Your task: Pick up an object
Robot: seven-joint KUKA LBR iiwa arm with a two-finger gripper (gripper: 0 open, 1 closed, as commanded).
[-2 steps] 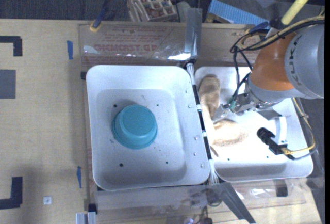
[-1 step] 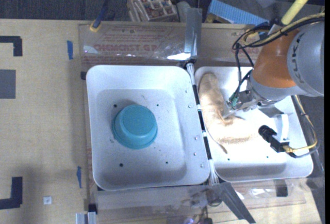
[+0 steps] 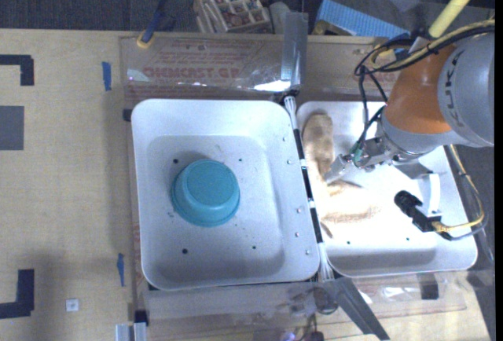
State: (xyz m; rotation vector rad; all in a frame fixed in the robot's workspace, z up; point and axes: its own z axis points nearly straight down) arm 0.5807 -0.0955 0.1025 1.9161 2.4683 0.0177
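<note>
Two white bins side by side, centre of frame. Left bin (image 3: pixel 157 135): teal bowl (image 3: pixel 206 191) upside down, left of the bin's middle. Right bin (image 3: pixel 440 253), glare-washed: tan bread-like object (image 3: pixel 317 141) along its upper left, near the divider. Arm (image 3: pixel 440 96) enters from the right, orange band over the bin. Gripper (image 3: pixel 346 166) low in the bin, just right of and below the tan object. Jaw state: cannot tell; glare hides the tips.

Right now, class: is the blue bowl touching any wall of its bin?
Apart. The camera view shows the blue bowl upside down mid-floor in the left bin, white floor visible all around it.
</note>
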